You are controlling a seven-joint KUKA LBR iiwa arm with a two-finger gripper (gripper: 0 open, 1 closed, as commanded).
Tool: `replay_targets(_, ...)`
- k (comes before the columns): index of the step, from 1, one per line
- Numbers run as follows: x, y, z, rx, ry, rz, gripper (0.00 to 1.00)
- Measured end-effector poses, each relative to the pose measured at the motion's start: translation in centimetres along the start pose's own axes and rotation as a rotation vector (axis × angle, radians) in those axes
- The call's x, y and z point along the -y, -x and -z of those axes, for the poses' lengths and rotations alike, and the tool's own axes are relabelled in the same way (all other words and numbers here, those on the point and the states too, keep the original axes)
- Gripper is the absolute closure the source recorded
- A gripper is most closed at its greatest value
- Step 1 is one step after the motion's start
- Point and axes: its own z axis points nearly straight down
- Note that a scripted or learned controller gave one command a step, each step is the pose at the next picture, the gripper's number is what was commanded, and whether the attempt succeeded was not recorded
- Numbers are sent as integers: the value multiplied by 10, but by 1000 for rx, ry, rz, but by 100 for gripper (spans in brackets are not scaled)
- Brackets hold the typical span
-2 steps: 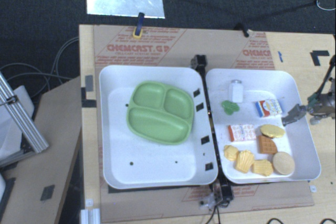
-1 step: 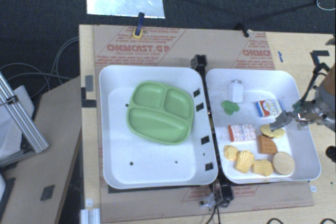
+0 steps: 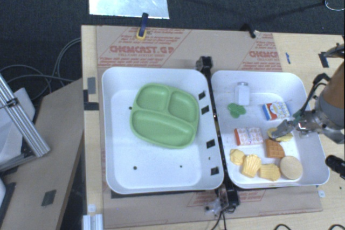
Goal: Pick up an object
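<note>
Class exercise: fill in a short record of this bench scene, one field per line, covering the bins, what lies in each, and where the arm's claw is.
left bin: holds a green divided plate
right bin: holds small food items
near top of right bin: white bottle, small green piece
middle: red-and-white box, red, white and blue packet
front: yellow crinkled pieces, brown square cracker, round pale biscuit
claw: low over the right bin, by a yellow item
claw grip: cannot tell
</note>
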Motion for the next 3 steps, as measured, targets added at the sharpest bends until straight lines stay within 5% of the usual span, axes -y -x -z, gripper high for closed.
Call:
replay_targets(1,0,-1,-52,-1,0,0,0)
replay_targets(2,-1,0,-39,2,5,0,100)
replay_targets(3,-1,4,25,4,10,2,100)
